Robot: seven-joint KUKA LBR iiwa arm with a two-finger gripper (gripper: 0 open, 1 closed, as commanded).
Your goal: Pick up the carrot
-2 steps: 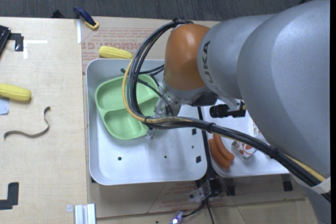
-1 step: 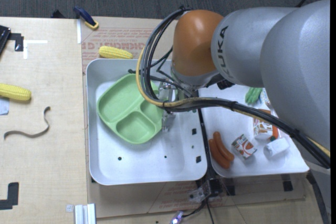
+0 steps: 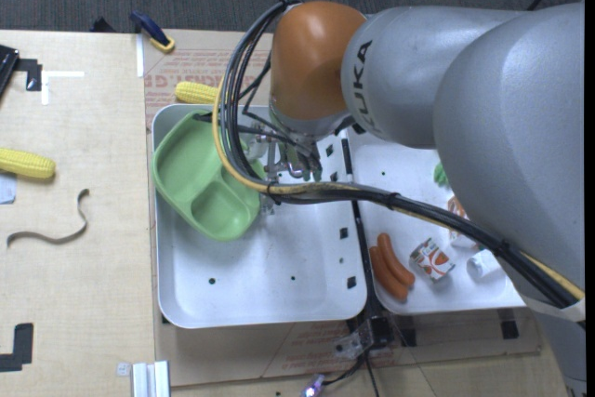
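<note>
Right bin (image 3: pixel 502 297): carrot (image 3: pixel 390 267), orange, elongated, possibly two pieces side by side. Left bin (image 3: pixel 186 297): one green tray (image 3: pixel 200 177). Gripper (image 3: pixel 293 165) jaw state unreadable.

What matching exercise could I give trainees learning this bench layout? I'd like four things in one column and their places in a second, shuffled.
Things:
1. green tray
2. orange sausage-like pieces
3. corn cob
4. small red and white carton

Places:
A. on the tan bench, left of both bins
B. in the right bin, just right of the orange pieces
C. in the left bin, against its upper left corner
D. in the right bin, near the divider between bins

Pairs: 1-C, 2-D, 3-A, 4-B
</note>
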